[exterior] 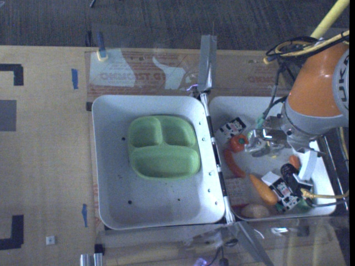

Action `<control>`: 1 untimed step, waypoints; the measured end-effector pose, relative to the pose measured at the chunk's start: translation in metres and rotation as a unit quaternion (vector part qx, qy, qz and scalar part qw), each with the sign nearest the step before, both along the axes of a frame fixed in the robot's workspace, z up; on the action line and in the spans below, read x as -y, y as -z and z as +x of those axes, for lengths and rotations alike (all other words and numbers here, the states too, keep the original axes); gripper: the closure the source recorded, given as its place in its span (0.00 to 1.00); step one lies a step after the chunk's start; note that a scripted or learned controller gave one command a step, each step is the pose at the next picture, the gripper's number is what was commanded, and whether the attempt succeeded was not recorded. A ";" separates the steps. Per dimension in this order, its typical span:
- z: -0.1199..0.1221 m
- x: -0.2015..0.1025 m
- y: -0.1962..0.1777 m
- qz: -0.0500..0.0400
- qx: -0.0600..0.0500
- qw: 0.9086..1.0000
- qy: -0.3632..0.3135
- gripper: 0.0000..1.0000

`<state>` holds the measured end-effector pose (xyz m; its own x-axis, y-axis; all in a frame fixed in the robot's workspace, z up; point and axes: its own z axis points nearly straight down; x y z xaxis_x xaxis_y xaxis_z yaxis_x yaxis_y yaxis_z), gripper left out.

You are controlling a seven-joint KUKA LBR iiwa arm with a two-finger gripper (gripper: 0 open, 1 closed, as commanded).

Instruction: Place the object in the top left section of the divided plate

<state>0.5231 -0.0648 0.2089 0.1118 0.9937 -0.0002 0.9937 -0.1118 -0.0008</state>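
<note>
The green divided plate [164, 147] lies in the left white bin [105, 170], with two small sections at its far side and one long section at its near side. All three sections are bare. My gripper [258, 141] hangs low over the right white bin [244, 102], just right of a small red tomato-like piece [238, 143]. Its metal tip is blurred and partly hidden by the wrist, and I see nothing clearly held in it. The orange-banded arm [316, 90] covers the bin's far right part.
The right bin also holds a red chili [233, 165], an orange carrot [263, 188], a tan potato [254, 210] and black-and-white packets [233, 127] [285, 190]. A raised divider rim [213, 148] separates the two bins. Cables [288, 49] trail behind the arm.
</note>
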 end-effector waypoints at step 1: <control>0.001 -0.056 0.004 0.001 -0.001 0.995 -0.099 1.00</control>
